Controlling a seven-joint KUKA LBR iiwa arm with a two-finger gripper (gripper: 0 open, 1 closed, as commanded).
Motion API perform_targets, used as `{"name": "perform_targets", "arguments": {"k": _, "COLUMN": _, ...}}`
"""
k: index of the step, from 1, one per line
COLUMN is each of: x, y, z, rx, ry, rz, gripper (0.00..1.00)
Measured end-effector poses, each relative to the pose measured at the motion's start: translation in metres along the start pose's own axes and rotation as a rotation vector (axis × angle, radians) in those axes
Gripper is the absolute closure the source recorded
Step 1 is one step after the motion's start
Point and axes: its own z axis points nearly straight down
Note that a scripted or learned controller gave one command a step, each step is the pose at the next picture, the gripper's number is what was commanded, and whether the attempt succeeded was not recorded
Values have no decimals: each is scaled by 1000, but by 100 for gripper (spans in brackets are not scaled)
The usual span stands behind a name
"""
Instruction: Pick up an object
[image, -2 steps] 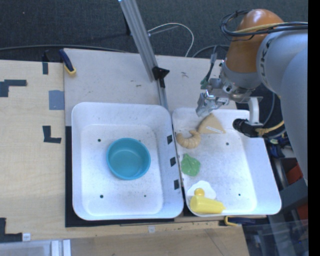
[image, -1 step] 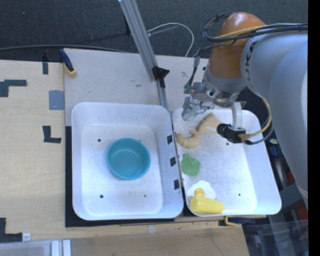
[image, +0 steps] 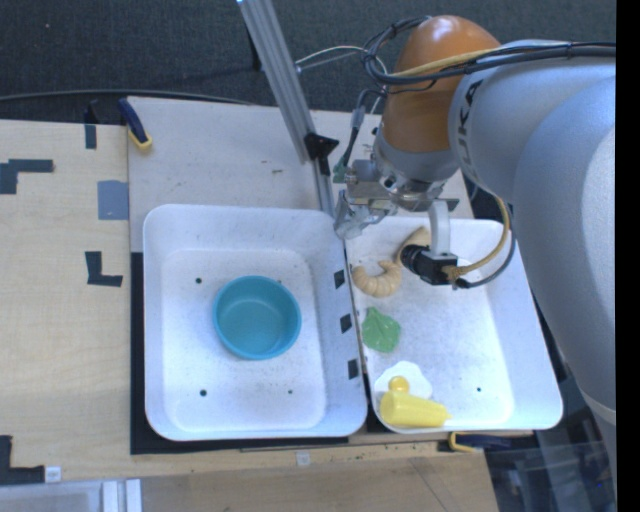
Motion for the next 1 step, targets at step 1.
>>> {"name": "perform_targets", "arguments": {"k": 1, "x": 59, "y": -8, "z": 9, "rx": 3, "ry": -1, "rz": 0, "gripper": 100}}
